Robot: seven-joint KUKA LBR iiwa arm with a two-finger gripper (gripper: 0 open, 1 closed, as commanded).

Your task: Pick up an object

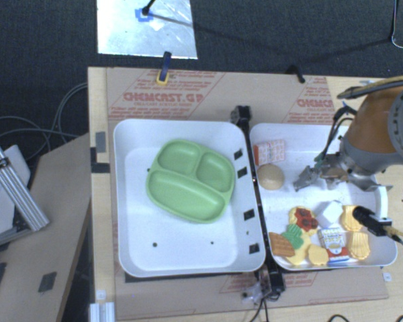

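Dark carpet around the desk [188, 96]; two white bins on it. Right bin [292, 134]: toy food pile [319, 237] at the near side, tan ball [271, 177] and red-white packet [270, 151] further back. My jaws [307, 178] hang just right of the ball, w/ nothing between them; open or closed, can't tell. Left bin [131, 180] holds a green divided plate [191, 180].

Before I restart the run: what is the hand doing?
Hand: over the right bin, nothing seen between its fingers; open or closed cannot be told.
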